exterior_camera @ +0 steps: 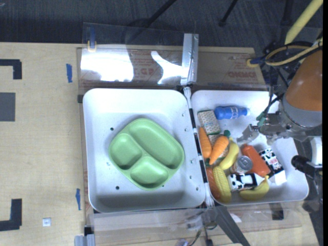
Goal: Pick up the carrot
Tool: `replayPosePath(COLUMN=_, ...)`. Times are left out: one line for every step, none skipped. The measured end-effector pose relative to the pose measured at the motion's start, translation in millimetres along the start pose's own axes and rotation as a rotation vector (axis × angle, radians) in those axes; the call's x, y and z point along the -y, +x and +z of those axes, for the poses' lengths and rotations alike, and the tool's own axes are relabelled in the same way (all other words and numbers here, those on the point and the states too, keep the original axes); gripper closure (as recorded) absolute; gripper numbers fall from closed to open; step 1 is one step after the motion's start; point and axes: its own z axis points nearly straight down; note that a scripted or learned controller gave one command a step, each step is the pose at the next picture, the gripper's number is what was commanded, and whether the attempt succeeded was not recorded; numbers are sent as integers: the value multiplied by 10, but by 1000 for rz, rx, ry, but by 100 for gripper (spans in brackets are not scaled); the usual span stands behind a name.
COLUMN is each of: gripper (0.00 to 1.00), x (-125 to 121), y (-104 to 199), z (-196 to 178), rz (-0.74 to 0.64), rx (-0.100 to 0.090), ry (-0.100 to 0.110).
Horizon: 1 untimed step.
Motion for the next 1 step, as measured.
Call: replayPosePath(gripper=0, x=-77, y=270, z=743, rz=58, rx=2, ry=-4)
